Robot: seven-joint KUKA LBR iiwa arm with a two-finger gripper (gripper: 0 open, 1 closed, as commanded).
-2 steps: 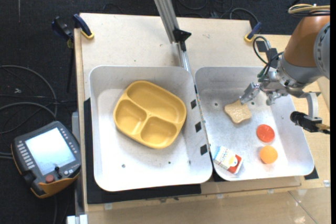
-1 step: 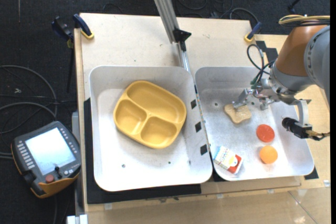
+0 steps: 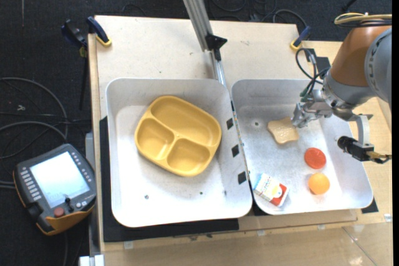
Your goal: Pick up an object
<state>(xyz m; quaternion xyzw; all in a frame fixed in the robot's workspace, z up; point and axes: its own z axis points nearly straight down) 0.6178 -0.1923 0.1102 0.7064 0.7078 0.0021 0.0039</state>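
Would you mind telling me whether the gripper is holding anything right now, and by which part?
It cannot be told: the gripper sits at the tan piece's upper right edge.

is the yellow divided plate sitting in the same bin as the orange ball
No, the yellow divided plate lies in the left bin, while the orange ball is in the right bin.

My gripper (image 3: 302, 116) sits low in the right bin (image 3: 355, 196), just beside the tan piece (image 3: 282, 132). Open floor lies left of that piece. The red disc (image 3: 315, 158), orange ball (image 3: 318, 184) and small carton (image 3: 272, 189) obstruct the near end.
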